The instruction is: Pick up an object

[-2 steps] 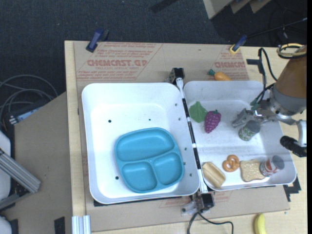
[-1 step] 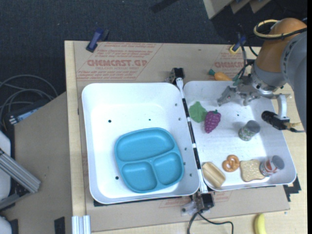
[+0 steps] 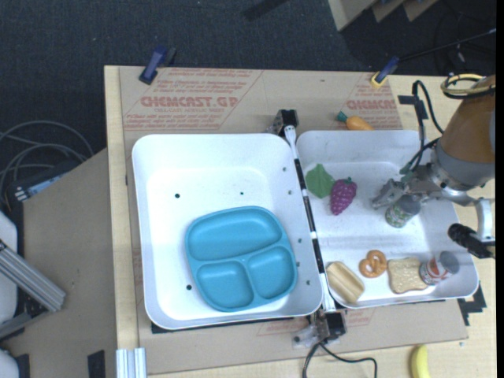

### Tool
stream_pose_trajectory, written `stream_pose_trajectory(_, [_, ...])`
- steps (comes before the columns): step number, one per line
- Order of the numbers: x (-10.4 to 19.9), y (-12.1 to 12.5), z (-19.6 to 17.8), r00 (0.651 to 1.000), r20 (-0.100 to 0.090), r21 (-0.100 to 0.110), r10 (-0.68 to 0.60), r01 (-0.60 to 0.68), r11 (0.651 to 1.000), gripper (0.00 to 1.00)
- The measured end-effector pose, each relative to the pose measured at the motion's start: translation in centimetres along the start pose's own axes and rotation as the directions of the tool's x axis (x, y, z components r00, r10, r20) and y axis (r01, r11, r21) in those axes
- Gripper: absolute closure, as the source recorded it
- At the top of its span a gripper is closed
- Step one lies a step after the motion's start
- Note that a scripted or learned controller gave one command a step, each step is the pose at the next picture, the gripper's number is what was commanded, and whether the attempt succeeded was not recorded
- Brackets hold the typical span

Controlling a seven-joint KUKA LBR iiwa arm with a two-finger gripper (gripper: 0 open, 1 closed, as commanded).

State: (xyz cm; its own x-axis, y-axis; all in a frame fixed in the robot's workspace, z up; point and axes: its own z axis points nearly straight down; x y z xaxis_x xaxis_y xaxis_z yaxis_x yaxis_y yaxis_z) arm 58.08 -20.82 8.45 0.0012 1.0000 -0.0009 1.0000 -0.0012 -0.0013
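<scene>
The gripper [image 3: 400, 199] hangs low in the right bin [image 3: 358, 144], finger state impossible to tell, and could slip off the grapes [image 3: 342, 195] beside it.

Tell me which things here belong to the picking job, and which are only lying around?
Job: gripper; grapes, leaf, pretzel, toast, bread roll in the right bin.

Lying about: blue tray, banana, carrot, blue clamp.
</scene>
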Motion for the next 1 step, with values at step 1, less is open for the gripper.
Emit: stream_pose_trajectory(1, [4.7,6.83,-0.26,1.0,-0.001,-0.004,-0.003,0.003,1.0,0.0])
